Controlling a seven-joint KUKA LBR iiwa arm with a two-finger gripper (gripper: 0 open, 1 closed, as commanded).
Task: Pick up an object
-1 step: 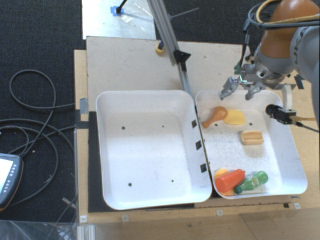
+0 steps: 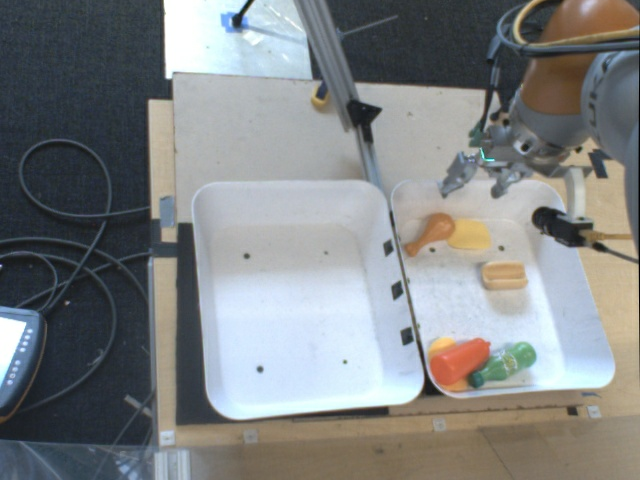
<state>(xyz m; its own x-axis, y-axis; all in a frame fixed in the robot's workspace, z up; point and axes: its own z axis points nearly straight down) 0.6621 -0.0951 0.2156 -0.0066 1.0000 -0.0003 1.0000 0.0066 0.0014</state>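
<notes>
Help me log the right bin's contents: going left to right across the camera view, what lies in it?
Chicken drumstick → red-orange pepper → yellow piece → hot dog bun → green bottle.

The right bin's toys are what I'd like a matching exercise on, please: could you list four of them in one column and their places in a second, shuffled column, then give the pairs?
Things:
1. drumstick
2. hot dog bun
3. green bottle
4. yellow chip

Places:
A. near the front rim of the right bin, right of the orange-red carrot
B. at the bin's far left, by the divider
C. mid-bin, toward the right wall
D. touching the drumstick's right side, below the gripper

Pairs: 1-B, 2-C, 3-A, 4-D
</notes>
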